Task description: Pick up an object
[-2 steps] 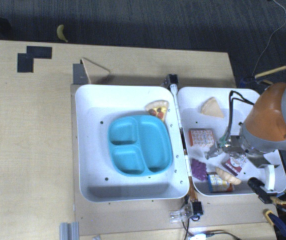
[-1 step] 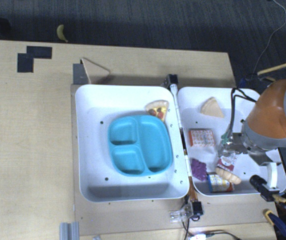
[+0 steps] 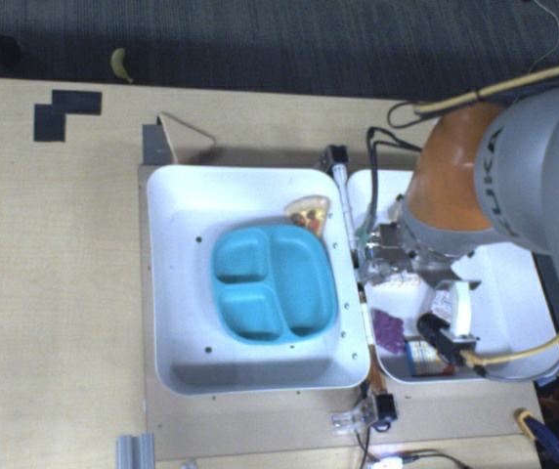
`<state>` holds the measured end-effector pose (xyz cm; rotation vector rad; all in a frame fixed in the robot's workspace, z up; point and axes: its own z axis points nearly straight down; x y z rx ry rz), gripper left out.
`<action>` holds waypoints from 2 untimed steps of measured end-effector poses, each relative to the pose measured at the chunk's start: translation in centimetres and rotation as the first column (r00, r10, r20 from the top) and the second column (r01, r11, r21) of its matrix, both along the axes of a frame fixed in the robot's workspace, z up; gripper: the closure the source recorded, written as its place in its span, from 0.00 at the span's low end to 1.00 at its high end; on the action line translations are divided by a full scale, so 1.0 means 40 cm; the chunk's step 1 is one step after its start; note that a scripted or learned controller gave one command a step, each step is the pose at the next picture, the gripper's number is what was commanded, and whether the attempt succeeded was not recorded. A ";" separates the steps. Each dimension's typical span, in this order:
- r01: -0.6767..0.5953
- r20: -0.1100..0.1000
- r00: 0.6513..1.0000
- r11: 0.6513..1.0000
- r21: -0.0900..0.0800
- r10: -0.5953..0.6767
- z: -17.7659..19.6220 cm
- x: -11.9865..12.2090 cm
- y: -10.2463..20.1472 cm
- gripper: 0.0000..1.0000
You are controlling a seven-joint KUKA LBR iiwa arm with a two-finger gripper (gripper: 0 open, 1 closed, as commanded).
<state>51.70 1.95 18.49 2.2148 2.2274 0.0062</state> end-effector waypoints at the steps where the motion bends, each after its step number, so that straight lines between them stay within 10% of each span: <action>1: 0.001 0.000 1.000 1.000 -0.001 -0.001 0.000 0.000 -0.003 0.00; 2: 0.002 -0.002 1.000 1.000 -0.003 -0.002 -0.001 -0.075 -0.168 0.00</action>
